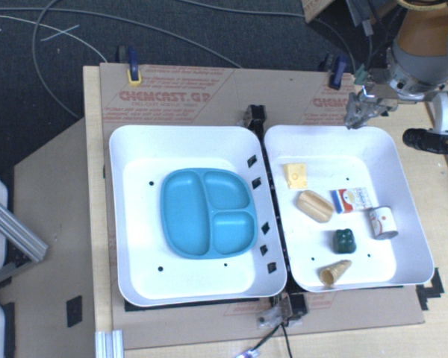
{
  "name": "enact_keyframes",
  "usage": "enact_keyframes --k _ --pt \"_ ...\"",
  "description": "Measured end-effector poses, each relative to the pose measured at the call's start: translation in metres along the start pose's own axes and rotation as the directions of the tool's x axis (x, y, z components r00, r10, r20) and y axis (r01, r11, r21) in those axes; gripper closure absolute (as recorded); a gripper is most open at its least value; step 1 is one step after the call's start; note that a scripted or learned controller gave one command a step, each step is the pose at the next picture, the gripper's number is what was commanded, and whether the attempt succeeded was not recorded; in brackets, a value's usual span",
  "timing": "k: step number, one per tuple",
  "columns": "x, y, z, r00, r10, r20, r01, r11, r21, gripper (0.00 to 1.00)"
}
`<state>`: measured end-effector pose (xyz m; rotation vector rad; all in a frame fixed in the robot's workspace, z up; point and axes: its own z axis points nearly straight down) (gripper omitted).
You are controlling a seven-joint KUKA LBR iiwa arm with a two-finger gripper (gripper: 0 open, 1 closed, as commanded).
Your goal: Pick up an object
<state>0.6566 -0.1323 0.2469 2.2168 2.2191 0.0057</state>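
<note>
Your hand hangs over the far rim of the right bin, near its back edge, and it carries nothing. Its tips are small and dark from this angle, so you cannot tell whether they are spread or pressed together.

All the loose objects lie in that right bin, apart from the hand. You have a yellow block toward the back left, a tan bread-like roll just in front of it, and a red, white and blue carton beside the roll. A small white can lies on its side to the right, a dark green piece sits nearer the front, and a cone-shaped item rests by the front rim.

On the counter's left bin sits a blue divided plate.
</note>
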Motion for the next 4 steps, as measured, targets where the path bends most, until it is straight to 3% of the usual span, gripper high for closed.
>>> enact_keyframes --k 2,4 --pt "0.114 0.007 -0.007 1.000 -0.004 -0.002 0.004 1.000 0.006 1.00" --pt "0.204 0.002 0.005 1.000 -0.003 -0.002 0.003 1.000 0.008 1.00"
